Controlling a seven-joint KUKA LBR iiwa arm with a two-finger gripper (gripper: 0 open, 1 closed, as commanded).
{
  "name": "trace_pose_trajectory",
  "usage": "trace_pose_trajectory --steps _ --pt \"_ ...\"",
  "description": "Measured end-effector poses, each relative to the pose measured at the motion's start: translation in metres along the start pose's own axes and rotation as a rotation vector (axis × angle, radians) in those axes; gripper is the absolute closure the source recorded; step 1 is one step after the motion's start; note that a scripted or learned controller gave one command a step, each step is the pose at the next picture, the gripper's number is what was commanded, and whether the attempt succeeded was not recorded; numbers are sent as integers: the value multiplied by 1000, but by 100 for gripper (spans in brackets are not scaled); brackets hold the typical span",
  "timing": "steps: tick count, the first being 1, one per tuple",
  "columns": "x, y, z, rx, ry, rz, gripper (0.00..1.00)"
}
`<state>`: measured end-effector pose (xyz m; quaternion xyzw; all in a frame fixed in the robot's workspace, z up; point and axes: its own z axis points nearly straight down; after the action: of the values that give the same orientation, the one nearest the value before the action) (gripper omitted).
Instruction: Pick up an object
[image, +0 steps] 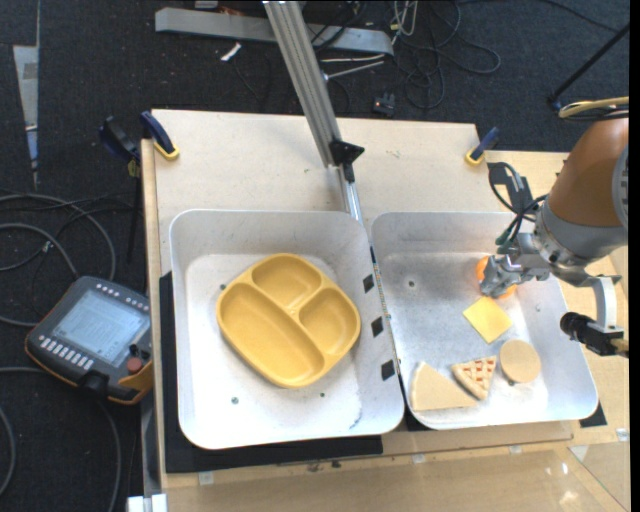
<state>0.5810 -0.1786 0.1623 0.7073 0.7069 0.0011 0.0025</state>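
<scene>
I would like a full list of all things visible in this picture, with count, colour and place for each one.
Divided plate: 1, yellow, in the left bin.
Cheese slice: 1, yellow square, middle of the right bin.
Pizza slice: 1, orange and tan, near the front of the right bin.
Tan wedge: 1, front of the right bin, left of the pizza slice.
Tan round piece: 1, right of the pizza slice.
Orange object: 1, right bin, at the gripper, partly hidden.
Bins: 2, white, side by side.
Clamps: 2, blue and yellow, rear bench corners.
Teach pendant: 1, grey and orange, floor at left.
Arm: 1, grey and orange, from the right.
Gripper: 1, over the right bin.
</scene>
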Motion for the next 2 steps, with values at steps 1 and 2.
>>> trace_pose_trajectory --steps 1,2 --pt "-3 -4 -45 0 0 -1 100" --pt "-2 -7 -107 -2 0 -3 100"
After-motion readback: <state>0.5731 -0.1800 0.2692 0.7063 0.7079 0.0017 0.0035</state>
